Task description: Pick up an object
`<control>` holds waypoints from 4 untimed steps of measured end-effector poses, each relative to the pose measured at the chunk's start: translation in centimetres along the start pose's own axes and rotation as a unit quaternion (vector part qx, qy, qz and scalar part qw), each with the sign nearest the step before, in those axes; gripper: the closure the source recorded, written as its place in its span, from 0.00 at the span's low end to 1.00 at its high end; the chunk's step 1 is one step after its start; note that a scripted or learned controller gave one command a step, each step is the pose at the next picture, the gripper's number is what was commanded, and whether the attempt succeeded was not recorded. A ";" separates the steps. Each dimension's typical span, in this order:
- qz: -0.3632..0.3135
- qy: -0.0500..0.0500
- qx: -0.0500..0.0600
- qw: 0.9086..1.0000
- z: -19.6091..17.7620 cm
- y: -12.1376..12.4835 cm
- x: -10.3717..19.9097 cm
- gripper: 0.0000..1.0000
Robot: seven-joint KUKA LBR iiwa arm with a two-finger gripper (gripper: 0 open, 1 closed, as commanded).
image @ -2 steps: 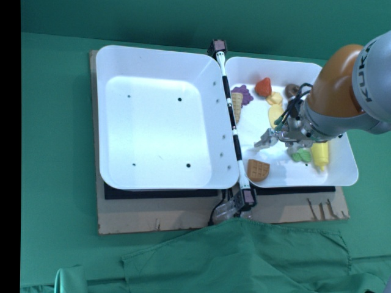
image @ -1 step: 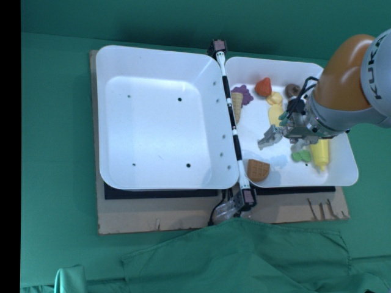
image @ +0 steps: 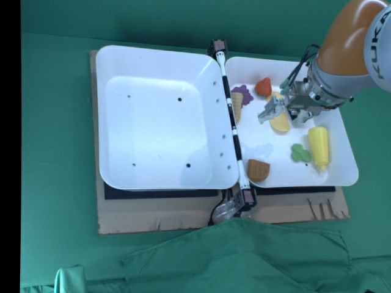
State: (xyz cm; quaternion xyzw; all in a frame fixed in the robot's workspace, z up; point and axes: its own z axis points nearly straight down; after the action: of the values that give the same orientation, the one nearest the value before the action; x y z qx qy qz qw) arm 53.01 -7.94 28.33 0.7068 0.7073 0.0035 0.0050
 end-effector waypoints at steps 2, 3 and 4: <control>0.001 -0.001 -0.002 1.000 9.9 6.8 -5.7 0.00; 0.003 -0.003 -0.008 1.000 8.4 6.8 -5.8 1.00; 0.003 -0.003 -0.006 1.000 8.5 6.7 -5.8 0.00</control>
State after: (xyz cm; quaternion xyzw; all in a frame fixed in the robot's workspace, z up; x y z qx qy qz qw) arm 59.86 -13.76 19.89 0.7091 0.7050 0.0056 0.0120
